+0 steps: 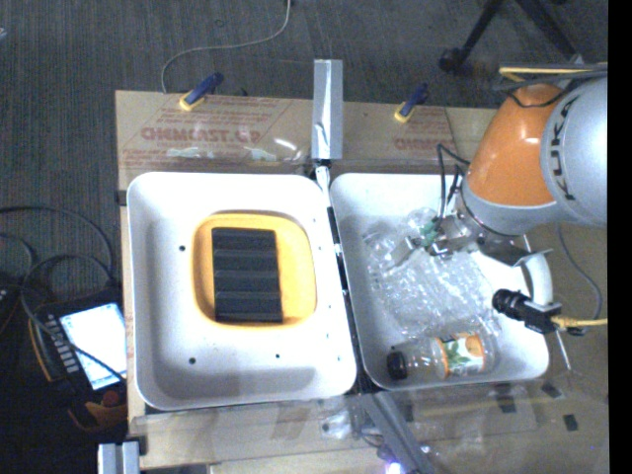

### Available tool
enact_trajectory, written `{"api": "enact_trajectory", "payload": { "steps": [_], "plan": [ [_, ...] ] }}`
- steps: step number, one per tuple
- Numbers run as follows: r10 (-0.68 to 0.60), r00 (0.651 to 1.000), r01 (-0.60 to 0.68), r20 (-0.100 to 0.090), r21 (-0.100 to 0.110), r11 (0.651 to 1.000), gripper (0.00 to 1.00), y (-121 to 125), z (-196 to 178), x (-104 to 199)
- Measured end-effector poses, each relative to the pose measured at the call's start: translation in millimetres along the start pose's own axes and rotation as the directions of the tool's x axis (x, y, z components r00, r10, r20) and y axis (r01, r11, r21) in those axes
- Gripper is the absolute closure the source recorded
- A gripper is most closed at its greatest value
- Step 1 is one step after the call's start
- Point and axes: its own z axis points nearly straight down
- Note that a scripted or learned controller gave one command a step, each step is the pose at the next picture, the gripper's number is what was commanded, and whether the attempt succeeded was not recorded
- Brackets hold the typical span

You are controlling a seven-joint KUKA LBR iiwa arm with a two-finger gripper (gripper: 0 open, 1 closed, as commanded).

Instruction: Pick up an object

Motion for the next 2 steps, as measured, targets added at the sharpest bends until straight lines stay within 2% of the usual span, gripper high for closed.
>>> {"api": "enact_trajectory", "payload": {
  "steps": [1, 2],
  "plan": [
    [0.045, 0.999, -0.045, 0.0, 0.001, 0.999, 1.0, 29.0, 25.1, -37.3],
    [0.044, 0.999, -0.044, -0.001, 0.002, 0.999, 1.0, 29.4, 16.7, -36.3]
  ]
}}
